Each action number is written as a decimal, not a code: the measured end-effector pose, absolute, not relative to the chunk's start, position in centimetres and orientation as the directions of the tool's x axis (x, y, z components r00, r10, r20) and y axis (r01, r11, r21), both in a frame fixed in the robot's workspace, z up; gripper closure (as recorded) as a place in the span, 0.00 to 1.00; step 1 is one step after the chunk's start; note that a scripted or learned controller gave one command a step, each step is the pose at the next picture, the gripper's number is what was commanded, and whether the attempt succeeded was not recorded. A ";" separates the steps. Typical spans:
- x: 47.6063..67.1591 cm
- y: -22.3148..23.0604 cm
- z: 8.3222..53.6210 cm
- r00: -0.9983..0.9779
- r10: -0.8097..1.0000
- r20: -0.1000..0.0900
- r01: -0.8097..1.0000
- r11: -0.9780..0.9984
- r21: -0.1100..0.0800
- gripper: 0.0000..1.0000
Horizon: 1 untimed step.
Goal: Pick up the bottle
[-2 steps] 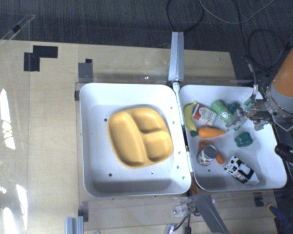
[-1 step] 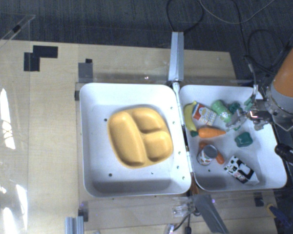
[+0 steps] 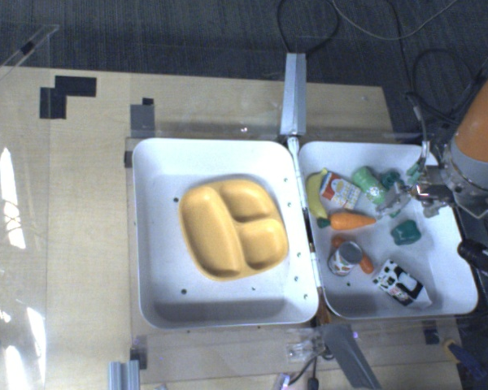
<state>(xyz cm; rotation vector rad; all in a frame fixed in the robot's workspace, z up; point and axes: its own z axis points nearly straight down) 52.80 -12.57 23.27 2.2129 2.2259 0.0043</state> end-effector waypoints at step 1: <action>56.8 -17.9 9.7 0.076 0.997 0.000 0.997 -0.076 0.003 0.00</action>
